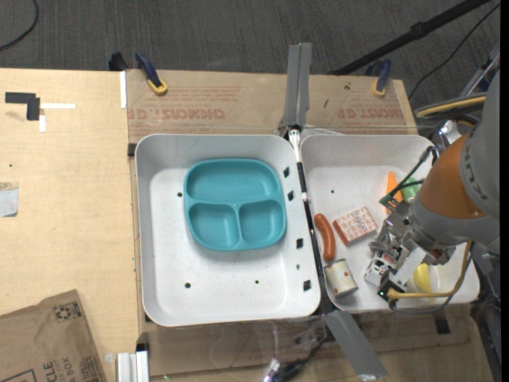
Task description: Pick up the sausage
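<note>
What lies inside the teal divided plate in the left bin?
The teal plate in the left bin shows three bare compartments, nothing hidden by cover. The sausage lies in the right bin, near its left wall.

— What colours do you see there?
— Two white bins (pixel 151 237). A teal divided plate (pixel 235 204) in one. In the other, a reddish-orange sausage (pixel 324 236), a pinkish patterned packet (pixel 355 225), a cream can (pixel 341 277), something yellow (pixel 422 278).
— The arm?
— Grey, orange band (pixel 453 185).
</note>
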`<state>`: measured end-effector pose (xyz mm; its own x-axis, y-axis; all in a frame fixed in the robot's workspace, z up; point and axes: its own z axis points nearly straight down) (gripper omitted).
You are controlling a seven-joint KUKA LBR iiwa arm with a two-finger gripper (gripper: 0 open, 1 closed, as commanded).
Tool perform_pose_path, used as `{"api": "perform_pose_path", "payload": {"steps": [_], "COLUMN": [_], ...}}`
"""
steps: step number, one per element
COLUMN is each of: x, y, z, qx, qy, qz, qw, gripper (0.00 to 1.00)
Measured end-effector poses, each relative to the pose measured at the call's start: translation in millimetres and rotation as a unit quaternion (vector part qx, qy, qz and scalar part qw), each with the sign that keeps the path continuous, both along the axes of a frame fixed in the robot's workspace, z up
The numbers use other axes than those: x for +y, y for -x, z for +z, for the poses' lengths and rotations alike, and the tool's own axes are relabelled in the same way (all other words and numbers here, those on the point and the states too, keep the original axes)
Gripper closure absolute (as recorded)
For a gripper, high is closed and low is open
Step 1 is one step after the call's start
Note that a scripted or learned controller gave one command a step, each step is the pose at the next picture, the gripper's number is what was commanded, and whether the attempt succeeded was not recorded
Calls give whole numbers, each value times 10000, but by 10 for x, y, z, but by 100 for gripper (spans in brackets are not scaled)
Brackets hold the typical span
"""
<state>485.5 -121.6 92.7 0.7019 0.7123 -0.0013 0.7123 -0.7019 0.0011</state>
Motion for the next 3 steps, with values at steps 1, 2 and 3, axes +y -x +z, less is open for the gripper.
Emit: {"api": "perform_pose_path", "payload": {"steps": [1,2,3], "x": [-264,89,-357], "y": [-530,-349,81], "z": [1010,172,1410], "qx": [22,19,20], "qy": [-3,-9,-5], "qz": [272,1564,887], "qw": [9996,9877,9961], "gripper": [100,100,100]}}
